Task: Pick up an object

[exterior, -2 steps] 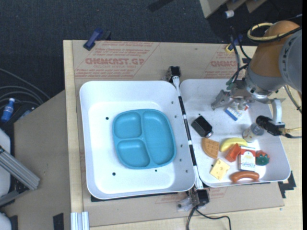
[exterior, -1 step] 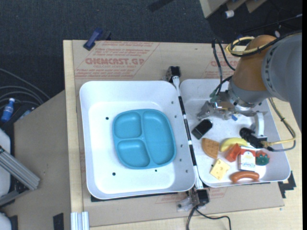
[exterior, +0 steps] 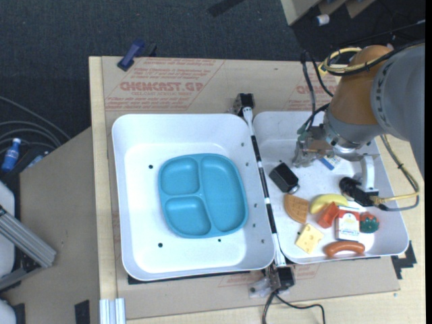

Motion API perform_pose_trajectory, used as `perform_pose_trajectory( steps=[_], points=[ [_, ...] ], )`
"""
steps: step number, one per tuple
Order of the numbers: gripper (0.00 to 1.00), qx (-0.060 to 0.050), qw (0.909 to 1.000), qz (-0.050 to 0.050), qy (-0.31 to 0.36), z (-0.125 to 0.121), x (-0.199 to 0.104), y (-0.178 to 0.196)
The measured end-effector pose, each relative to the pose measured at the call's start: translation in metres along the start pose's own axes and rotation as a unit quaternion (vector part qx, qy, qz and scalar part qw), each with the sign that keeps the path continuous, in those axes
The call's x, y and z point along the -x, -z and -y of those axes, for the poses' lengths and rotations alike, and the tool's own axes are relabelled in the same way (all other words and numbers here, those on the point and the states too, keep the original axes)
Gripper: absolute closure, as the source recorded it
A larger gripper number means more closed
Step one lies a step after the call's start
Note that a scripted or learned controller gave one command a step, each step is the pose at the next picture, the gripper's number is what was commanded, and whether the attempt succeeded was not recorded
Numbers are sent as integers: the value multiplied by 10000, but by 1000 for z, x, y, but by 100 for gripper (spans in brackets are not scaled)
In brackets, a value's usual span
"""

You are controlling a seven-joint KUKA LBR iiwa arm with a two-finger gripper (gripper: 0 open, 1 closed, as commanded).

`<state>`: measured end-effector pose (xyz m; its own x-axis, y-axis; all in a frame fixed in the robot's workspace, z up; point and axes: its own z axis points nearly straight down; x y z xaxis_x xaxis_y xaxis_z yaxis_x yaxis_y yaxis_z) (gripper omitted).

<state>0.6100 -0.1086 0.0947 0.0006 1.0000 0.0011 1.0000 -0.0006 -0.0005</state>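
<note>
My gripper (exterior: 308, 151) hangs low over the back of the right bin (exterior: 271, 131), below the grey arm with its orange band (exterior: 352, 96). A small black block (exterior: 284, 177) lies just in front of and left of it, apart from it. Closer to the front lie a brown cookie (exterior: 295, 208), a yellow banana (exterior: 329, 200), a red piece (exterior: 328, 215), a white carton (exterior: 348, 225), a green piece (exterior: 368, 225), a cheese wedge (exterior: 309, 237) and a sausage (exterior: 344, 250). A bit of blue (exterior: 328, 163) shows right beside the gripper.
The left bin (exterior: 135, 147) holds a blue divided plate (exterior: 201, 194). A black clamp (exterior: 244, 103) sits where the bins meet at the back. A black fitting with a yellow cable (exterior: 358, 190) hangs from the arm over the right bin.
</note>
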Motion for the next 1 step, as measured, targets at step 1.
perform_pose_trajectory(
  steps=[1],
  points=[
    [0,-3,10000,0,1,0,0,0]
  ],
)
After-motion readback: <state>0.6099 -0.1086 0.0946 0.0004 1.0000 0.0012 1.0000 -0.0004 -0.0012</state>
